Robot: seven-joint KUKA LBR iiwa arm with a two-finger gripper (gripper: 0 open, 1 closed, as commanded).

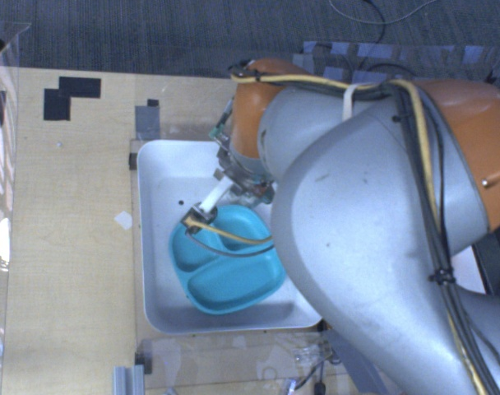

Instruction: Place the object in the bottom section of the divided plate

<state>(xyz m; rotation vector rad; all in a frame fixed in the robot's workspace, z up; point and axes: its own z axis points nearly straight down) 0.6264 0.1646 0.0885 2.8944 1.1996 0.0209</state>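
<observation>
A blue divided plate [232, 285] lies in the left white bin [154, 245], toward its front right. Its large bottom section faces the near edge, and two smaller sections sit behind it. My gripper [238, 179] hangs over the back of the bin, just above the plate's far rim, below the orange wrist band [248, 118]. The wrist and the bulky grey arm hide the gripper's tips and part of the plate's right side. I can make out nothing lying in the visible parts of the plate.
The grey arm [373, 237] sweeps in from the right and covers the right side of the bench. Black tape patches [69, 95] mark the wooden bench at the upper left. A grey clamp [148, 122] stands behind the bin.
</observation>
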